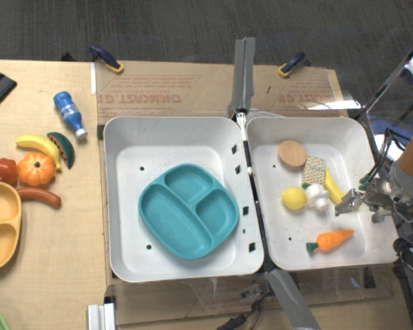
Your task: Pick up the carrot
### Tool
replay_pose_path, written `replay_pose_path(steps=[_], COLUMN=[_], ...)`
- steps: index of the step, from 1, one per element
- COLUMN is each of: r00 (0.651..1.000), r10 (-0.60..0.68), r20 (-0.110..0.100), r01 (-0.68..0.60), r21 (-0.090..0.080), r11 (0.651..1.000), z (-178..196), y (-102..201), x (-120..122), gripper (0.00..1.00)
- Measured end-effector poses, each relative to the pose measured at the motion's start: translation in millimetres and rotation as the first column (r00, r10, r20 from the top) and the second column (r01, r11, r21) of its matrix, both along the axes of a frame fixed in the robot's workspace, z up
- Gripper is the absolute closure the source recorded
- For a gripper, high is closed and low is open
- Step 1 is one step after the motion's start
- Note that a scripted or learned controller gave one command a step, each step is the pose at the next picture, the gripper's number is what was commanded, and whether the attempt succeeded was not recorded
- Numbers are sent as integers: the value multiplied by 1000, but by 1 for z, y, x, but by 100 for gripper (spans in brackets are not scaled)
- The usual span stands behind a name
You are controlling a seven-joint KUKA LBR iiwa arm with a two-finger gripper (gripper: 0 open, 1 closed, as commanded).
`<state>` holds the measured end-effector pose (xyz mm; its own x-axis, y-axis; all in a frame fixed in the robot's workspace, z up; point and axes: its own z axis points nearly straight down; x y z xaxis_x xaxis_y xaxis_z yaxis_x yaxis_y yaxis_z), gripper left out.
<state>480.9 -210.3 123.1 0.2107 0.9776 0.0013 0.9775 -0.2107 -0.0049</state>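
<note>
The carrot [332, 240], orange with a green top, lies on the floor of the right bin [275, 249] near its front wall, tip pointing right. My gripper [360, 210] hangs at that bin's right side, just above and to the right of the carrot. Its fingers [345, 205] are spread and open, with nothing between them. They are apart from the carrot.
Left of the gripper lie a yellow lemon [294, 198], a white piece [317, 196], a yellow strip [332, 187], a patterned piece [314, 169] and a tan disc [292, 153]. The left bin holds a teal divided plate [187, 210]. Toy food and a blue bottle [69, 114] lie on the bench at the left.
</note>
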Motion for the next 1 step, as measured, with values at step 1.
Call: replay_pose_path(steps=[1], r00=[899], r10=[-439], r20=[-1], r01=[439], r21=[-2], r11=[899], z=[-33], y=[27], x=[-4], gripper=[0])
